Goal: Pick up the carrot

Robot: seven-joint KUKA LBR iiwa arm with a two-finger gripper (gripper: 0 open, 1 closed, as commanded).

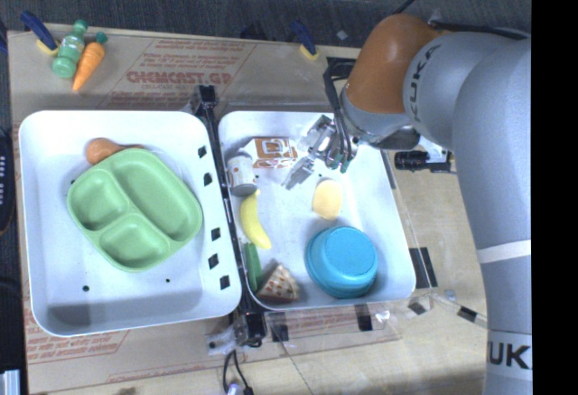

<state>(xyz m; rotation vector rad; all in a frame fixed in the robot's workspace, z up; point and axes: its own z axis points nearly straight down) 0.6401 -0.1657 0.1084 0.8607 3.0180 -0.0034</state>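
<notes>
Carrot's sitting outside the bins, arm's over the right one.

The carrot (88,63) lies on the bench (172,68) up at the far left corner, well apart from both bins, touching a small green bottle (68,51) on its left. Left bin (54,294) has a green divided plate (134,207) with an orange thing (103,149) peeking out from behind its top edge. The gripper (318,154) hangs over the upper part of the right bin (397,230), fingers spread apart with nothing between them, near a small printed box (272,150). Just below it is a yellow lemon-ish thing (328,199), then a blue bowl (341,261). Along that bin's left wall: a little can (239,171), a banana (253,221), something green (253,268), and a pizza slice (279,285) at the bottom.
</notes>
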